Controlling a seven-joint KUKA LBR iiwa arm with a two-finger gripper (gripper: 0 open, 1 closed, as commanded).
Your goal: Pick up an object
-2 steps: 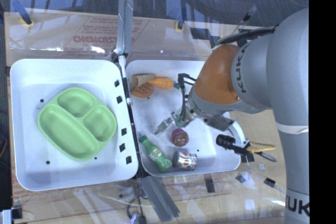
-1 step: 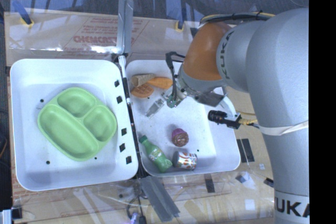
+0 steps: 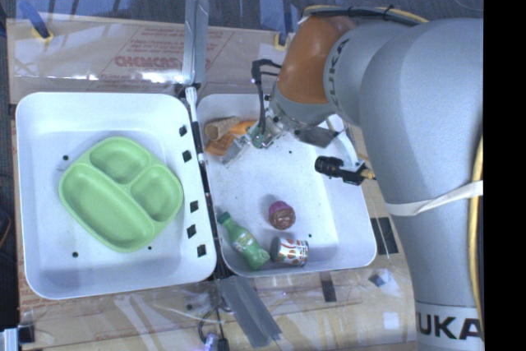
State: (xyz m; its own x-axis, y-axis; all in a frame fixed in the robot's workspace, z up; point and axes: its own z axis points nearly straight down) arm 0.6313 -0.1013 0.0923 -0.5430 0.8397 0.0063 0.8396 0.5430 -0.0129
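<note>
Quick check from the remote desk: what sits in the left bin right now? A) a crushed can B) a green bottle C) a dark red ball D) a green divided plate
D: the green divided plate lies alone in the left bin, while the green bottle, the can and the dark red ball all lie in the right bin.

From my seat the big grey arm with the orange band (image 3: 386,86) blocks the right white bin's (image 3: 246,177) far right corner and runs off the frame's bottom. Can't tell how the gripper (image 3: 261,136) is set. The orange-brown lumpy item (image 3: 223,136) just left of it is too blurry to name.
</note>
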